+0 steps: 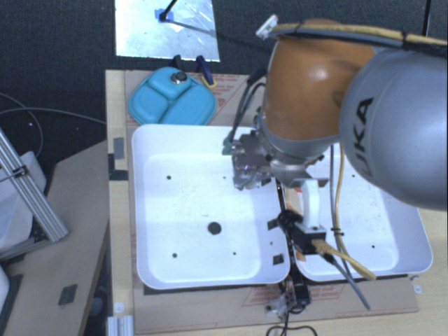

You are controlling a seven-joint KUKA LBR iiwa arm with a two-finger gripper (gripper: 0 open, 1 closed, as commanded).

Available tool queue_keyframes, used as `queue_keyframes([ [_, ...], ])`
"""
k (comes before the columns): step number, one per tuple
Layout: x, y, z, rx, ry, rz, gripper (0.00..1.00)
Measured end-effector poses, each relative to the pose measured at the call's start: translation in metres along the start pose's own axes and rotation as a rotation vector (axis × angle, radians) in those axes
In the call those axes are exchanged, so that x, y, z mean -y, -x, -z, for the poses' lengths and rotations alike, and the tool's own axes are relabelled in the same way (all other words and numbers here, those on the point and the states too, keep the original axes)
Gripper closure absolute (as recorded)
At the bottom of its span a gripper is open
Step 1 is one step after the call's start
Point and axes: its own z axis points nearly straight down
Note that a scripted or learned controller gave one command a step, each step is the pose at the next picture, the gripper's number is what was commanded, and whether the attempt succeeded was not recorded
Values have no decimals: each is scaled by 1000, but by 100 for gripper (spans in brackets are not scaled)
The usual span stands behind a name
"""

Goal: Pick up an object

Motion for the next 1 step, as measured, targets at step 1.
queue_keyframes([
  [1, 6, -34, -105, -1, -1, 2, 100],
])
